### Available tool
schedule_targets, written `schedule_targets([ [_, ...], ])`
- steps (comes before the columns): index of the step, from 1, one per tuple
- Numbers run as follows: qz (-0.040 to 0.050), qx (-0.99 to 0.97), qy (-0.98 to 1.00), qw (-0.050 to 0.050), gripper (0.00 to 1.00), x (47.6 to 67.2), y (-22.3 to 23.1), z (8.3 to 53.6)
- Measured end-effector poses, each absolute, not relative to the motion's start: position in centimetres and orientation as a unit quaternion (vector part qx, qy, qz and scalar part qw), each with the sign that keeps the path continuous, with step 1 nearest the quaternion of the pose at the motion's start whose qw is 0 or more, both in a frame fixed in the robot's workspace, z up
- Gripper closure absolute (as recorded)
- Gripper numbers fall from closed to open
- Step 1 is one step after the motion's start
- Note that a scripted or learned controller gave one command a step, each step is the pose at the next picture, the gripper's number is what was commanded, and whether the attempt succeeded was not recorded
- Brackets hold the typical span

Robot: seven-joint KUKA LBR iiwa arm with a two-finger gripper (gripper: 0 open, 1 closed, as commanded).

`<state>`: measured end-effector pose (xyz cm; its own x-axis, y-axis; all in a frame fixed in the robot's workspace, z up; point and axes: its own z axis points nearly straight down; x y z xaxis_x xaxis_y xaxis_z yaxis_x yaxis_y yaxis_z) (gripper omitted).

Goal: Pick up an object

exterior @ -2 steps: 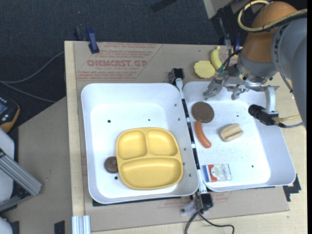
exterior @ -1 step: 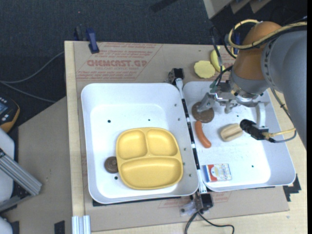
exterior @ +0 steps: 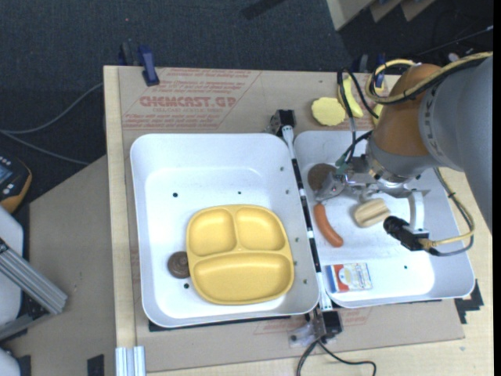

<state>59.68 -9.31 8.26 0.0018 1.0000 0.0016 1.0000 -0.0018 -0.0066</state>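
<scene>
The grey arm (exterior: 462, 108) is seen entering from the right of the frame, its orange band (exterior: 403, 116) bent down over the upper part of the right bin (exterior: 446, 276). The end effector (exterior: 356, 180) is lowered near the bin's upper left corner; whether it is wide or narrow cannot be told, and nothing is seen held in it.

Just below it in the right bin a tan bread-like piece (exterior: 370, 211) is found, with an orange-red sausage (exterior: 328, 225) to its left and a small printed card (exterior: 349, 276) lower down. A brown round piece (exterior: 319, 176) lies beside the end effector.

In the left bin (exterior: 156, 171) a yellow divided plate (exterior: 237, 253) is set, a small brown disc (exterior: 178, 265) touching its left edge.

The bench (exterior: 117, 210) is a tan board stamped in red "CHEMCAST GP". A yellow object (exterior: 329, 111) lies above the right bin. Dark carpet surrounds the bench.
</scene>
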Motion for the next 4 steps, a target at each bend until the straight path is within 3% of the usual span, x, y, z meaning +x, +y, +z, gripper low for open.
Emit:
schedule_targets([
  [1,-0.0017,-0.706,-0.708,-0.003,0.0,66.9,-10.4,8.6],
  [2,0.0018,-0.708,-0.706,0.003,0.0,59.3,-9.5,8.4],
  [3,-0.0013,-0.706,-0.708,-0.002,0.0,64.3,-9.4,8.5],
  [4,-0.0013,-0.706,-0.708,-0.003,1.0,64.2,-9.4,9.6],
])
